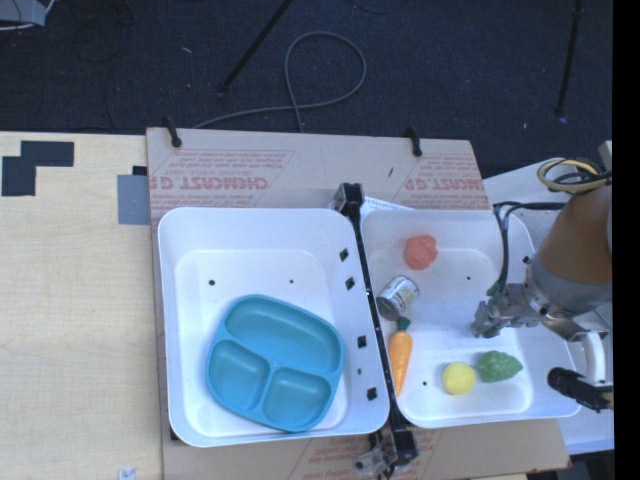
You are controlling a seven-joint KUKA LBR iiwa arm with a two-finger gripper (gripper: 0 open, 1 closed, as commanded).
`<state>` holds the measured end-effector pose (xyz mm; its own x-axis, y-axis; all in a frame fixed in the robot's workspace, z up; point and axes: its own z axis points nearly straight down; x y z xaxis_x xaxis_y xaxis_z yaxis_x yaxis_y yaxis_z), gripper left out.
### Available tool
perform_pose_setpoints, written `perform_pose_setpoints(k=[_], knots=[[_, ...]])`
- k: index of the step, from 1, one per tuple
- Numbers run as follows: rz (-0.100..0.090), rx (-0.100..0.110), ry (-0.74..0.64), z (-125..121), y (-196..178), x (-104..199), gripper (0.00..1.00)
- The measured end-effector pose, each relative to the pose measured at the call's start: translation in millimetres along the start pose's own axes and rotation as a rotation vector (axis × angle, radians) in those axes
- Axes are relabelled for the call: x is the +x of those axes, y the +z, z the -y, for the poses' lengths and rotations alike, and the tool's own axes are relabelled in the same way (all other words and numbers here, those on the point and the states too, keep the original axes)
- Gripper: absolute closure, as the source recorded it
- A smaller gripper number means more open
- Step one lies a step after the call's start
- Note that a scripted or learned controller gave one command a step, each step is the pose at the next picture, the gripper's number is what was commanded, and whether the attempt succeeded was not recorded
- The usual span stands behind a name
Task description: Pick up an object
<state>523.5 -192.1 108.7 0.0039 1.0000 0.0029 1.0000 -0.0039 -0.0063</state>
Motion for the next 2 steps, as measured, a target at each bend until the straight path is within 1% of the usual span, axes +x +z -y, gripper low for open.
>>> perform_pose_setpoints(k=[1,2], knots=[[0.003,-0.008,-0.006,-10.2,-56.2,0.5,1.0],[0.004,-0.007,-0.005,-15.0,-103.1,-8.5,1.0]])
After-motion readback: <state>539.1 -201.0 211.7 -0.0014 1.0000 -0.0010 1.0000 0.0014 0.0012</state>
